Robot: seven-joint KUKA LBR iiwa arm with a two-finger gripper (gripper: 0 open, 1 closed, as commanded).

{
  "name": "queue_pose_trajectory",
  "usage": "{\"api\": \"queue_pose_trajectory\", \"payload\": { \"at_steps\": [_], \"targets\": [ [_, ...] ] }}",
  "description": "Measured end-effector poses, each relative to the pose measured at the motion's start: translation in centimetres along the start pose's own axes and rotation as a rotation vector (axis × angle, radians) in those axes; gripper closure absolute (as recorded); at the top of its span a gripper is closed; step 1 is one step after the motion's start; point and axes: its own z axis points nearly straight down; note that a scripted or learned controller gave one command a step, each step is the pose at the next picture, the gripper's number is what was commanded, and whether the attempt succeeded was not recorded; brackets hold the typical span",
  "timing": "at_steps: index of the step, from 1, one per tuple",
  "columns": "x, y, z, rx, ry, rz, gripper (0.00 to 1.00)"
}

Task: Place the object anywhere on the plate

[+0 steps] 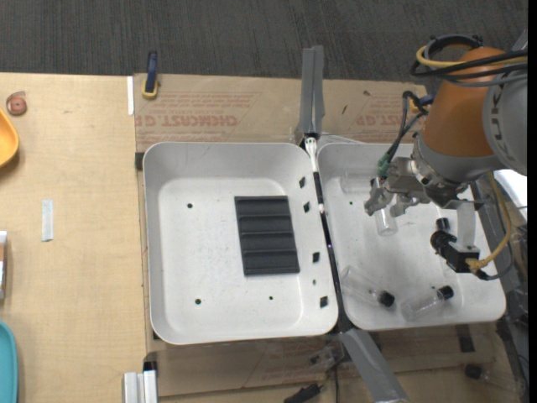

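down at the near edge of the bench, a teal object (7, 368) pokes in at the left corner. moving up into the right bin (478, 305), and there are two clear vials with black caps lying along its near wall: one vial (373, 295) towards the middle, the other vial (430, 300) just to its right, close together but apart. over in the left bin (168, 309), the black ribbed plate (267, 235) lies flat in the middle, with bare white floor all round it, well apart from both vials.

further back now, the gripper (388, 211) hangs over the far half of the right bin, the grey arm with its orange band (457, 112) coming in from the right. there's a pale, clear shape (386, 223) right at the gripper's tip, too blurred to name, and i can't tell whether the gripper is open or closed, or gripping anything.

behind the bins, a sheet of brown cardboard (218, 112) with red lettering, a metal post (312, 91) rising between the two bins, and a blue clamp (151, 74) at the cardboard's far left corner. an orange object (5, 141) shows at the left edge.
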Motion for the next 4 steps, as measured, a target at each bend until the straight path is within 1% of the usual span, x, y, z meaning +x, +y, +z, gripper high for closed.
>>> {"api": "queue_pose_trajectory", "payload": {
  "at_steps": [1,2,3,4],
  "targets": [
    [9.7,0.5,0.2,0.0,-0.001,-0.014,1.0],
    [16.9,1.7,1.5,-0.001,-0.001,-0.136,1.0],
    [21.3,-6.0,0.8,0.0,-0.001,-0.528,1.0],
    [23.2,-2.8,-3.2,-0.003,-0.002,-0.801,1.0]
  ]
}}
